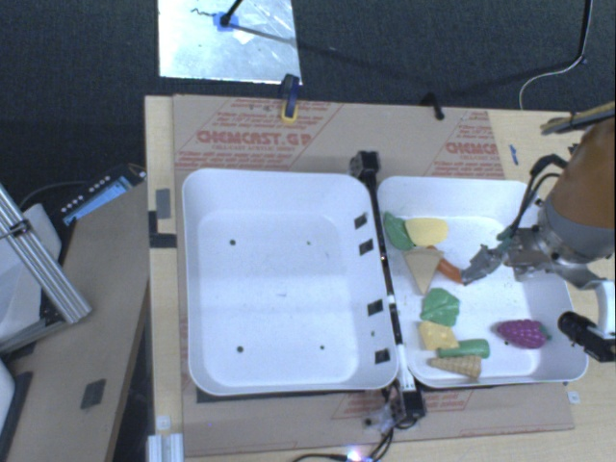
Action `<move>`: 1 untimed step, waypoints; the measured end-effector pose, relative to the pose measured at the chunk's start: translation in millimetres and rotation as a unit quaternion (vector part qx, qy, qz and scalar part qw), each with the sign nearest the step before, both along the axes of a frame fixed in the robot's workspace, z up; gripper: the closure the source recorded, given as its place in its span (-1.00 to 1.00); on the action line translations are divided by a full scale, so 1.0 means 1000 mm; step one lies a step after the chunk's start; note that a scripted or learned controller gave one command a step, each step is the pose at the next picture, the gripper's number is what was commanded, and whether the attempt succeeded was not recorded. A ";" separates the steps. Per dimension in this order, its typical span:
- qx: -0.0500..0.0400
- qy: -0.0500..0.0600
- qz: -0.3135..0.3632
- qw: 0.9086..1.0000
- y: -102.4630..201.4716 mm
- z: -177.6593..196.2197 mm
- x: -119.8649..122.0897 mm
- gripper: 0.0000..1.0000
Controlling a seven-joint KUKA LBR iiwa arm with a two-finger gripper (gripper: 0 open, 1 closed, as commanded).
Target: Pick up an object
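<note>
The right bin [481, 196] holds several toy foods. A green piece [395, 229] and a yellow piece [426, 231] lie at its upper left, with a beige wedge [422, 268] and a small orange piece [449, 269] just below them. Lower down are a green lump [440, 305], a yellow block [438, 335], a green pod [472, 348] and a ribbed cone [456, 365]. Purple grapes [521, 332] sit at the lower right. My gripper [478, 264] hangs low over the bin's middle, its tip right beside the orange piece. Nothing shows in its grasp.
The left bin [279, 176] lies beside the right one, split from it by a black hinged divider [377, 258]. The grey arm with its orange band [587, 200] covers the right bin's right side. A yellow and blue clip [289, 99] sits on the cardboard behind the bins.
</note>
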State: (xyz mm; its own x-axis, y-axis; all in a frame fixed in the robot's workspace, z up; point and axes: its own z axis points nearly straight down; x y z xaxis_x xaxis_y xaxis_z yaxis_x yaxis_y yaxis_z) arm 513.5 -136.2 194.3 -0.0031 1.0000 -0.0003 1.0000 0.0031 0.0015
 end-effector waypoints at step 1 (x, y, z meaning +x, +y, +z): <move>0.001 -0.001 0.003 1.000 0.056 -0.037 0.050 -1.00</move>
State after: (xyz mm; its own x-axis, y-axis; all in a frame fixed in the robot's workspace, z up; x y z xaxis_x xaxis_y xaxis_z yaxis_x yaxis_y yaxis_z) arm 563.1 -79.8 157.3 -0.0098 1.0000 0.0014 0.9999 0.0098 0.0030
